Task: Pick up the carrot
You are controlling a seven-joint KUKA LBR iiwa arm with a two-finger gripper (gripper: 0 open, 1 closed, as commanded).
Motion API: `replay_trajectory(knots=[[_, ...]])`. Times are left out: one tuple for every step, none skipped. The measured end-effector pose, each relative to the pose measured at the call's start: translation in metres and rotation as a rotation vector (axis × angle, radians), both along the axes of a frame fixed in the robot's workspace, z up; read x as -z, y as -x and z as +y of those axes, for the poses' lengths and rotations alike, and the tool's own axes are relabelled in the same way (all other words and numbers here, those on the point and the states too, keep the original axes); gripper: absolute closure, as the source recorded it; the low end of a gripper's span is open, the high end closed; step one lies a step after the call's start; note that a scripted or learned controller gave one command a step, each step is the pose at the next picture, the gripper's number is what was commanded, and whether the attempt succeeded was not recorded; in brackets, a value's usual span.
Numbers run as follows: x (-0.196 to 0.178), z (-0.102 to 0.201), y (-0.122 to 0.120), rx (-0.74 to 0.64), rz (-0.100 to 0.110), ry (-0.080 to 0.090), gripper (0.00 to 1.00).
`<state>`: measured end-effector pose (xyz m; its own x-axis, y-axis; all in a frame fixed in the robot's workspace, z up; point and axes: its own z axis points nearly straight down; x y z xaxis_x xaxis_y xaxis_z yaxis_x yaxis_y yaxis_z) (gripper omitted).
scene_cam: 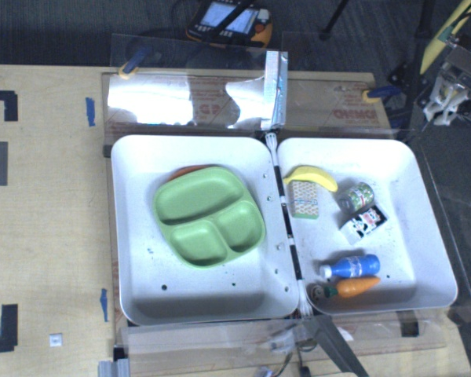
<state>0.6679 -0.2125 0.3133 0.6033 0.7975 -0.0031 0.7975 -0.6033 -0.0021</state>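
The carrot [358, 287] is orange with a dark green top and lies flat near the front wall of the right bin [424, 210], its top pointing left. It touches a blue bottle [352, 267] lying just behind it. My gripper [445, 100] hangs outside the bins, beyond the right bin's far right corner and far from the carrot. Nothing shows held in it.
In the right bin there are also a banana [312, 177], a patterned packet [304, 199], a green can [359, 195] and a small black-and-white box [364, 221]. The left bin [133, 234] holds a green divided plate [209, 214]. A clear panel stands behind the bins.
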Motion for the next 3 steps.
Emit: replay_trajectory(knots=[[-0.003, 0.004, 0.004, -0.029, 0.002, -0.001, 1.00], [-0.035, 0.001, 0.000, 0.375, -0.001, 0.001, 1.00], [0.015, -0.007, 0.007, 0.352, 0.003, 0.000, 1.00]])
